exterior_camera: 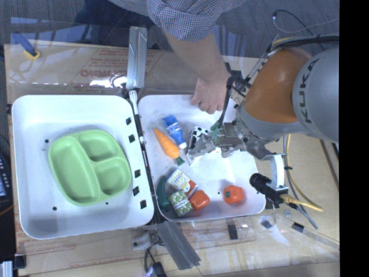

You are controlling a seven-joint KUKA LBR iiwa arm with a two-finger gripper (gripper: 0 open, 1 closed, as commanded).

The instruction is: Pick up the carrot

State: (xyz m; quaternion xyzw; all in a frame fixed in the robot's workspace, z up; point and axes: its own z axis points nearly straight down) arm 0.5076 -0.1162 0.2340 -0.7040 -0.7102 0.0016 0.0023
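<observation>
Right now the carrot lies in the right bin, near its left wall, slanting from upper left to lower right, with its pointed end towards the divider and its thicker end towards the bin's middle. Just beside that thick end sits a blue packet, and a small black-and-white item lies a little further right. The end effector hangs low over the bin just right of the carrot; its metal tip is near the thick end, but whether it is open or closed cannot be told from this slanted view, and nothing shows gripped in it. A person's hand rests on the bin's far rim. The carrot looks like a light plastic toy: stiff, smooth and probably slippery, and tapered, so a grip near the point would likely squeeze off. The thick middle, taken across its width, seems the safest hold, keeping clear of the blue packet. The green tray occupies the left bin.
</observation>
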